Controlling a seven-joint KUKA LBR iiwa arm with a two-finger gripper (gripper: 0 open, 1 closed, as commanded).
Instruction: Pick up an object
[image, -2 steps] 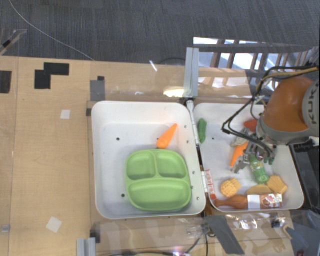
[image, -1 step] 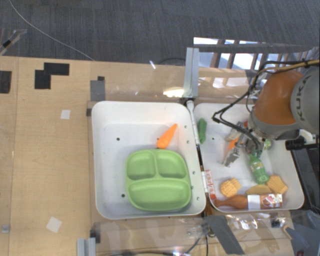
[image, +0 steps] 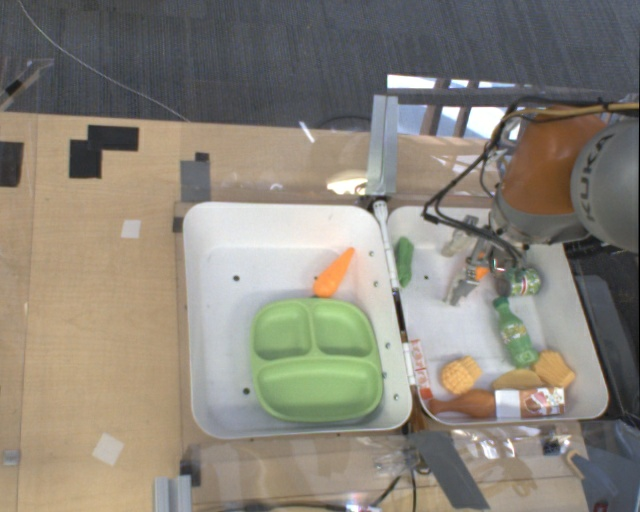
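The gripper (image: 466, 285) hangs over the right bin (image: 590, 385), its 2 fingers a little apart, holding nothing. No toy is picked up yet.

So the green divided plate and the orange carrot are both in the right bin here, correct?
Not quite. The camera view shows the green divided plate and the orange carrot both in the left bin, not the right one.
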